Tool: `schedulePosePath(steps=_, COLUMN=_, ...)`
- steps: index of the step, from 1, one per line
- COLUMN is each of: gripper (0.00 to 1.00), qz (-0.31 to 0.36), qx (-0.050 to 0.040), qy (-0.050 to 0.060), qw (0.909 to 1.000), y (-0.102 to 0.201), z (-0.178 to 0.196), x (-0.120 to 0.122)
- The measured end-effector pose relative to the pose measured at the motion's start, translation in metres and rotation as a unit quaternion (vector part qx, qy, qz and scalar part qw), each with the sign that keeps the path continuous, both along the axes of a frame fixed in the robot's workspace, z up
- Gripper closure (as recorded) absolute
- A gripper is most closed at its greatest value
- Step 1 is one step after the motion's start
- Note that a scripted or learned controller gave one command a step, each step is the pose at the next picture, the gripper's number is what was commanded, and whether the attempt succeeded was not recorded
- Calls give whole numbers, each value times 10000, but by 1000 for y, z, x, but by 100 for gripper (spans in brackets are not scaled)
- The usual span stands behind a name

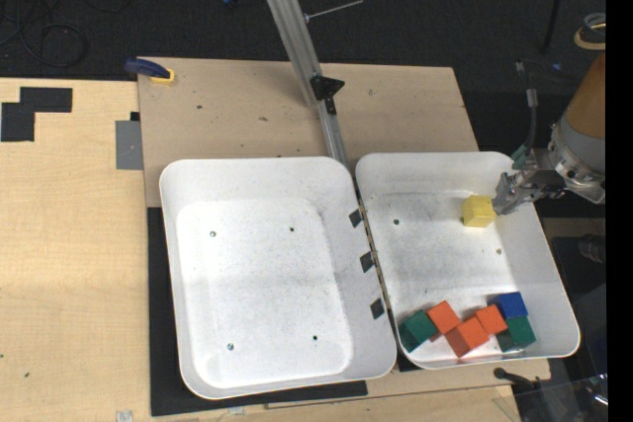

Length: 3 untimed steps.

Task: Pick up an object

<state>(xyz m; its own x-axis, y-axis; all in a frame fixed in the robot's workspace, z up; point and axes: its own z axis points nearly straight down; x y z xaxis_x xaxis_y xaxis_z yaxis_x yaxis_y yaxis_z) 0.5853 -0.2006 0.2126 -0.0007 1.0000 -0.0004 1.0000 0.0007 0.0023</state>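
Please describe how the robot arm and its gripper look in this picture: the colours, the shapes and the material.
The arm enters at the right edge: an orange-brown band above a rounded grey wrist section. Below the wrist sits the gripper, a compact grey metallic part that looks angular and narrows toward its tip. A thin dark rod or cable rises beside the wrist. I can read no markings at this size.

The bench (297,114) is light wood. Two white bins lie on it side by side, the left bin (188,203) and the right bin (554,292). A blue-and-yellow clamp (150,69) sits at its far left corner.
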Motion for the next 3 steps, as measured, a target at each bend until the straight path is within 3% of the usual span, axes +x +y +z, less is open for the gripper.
schedulePosePath(steps=1, gripper=100, qz=7, qx=-3, qy=-5, qw=10000, y=-1, z=47, x=1)
schedulePosePath(steps=3, gripper=100, qz=16, qx=18, qy=34, qw=10000, y=103, z=40, x=-13)
